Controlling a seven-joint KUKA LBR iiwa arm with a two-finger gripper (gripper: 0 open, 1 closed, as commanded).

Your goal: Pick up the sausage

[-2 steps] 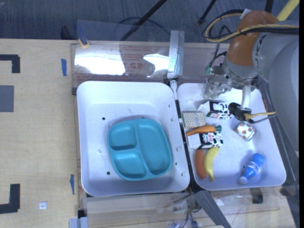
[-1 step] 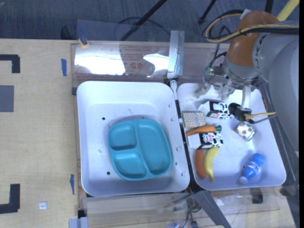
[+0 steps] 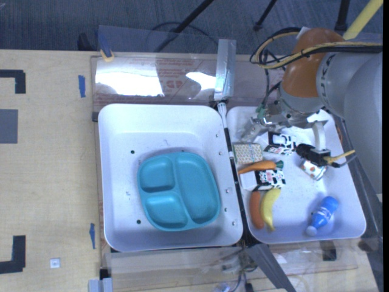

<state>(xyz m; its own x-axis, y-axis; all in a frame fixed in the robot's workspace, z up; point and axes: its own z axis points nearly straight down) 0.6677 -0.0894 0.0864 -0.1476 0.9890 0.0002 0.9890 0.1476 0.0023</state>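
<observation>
Blue tray (image 3: pixel 179 190) in left bin (image 3: pixel 115 126), sausage (image 3: pixel 256 216) low-left in right bin (image 3: pixel 355 224) touching banana (image 3: pixel 268 208), probably light, smooth, slippery so pinch mid-length across it, gripper (image 3: pixel 265 118) near the bin's top edge, grip state unclear.
</observation>
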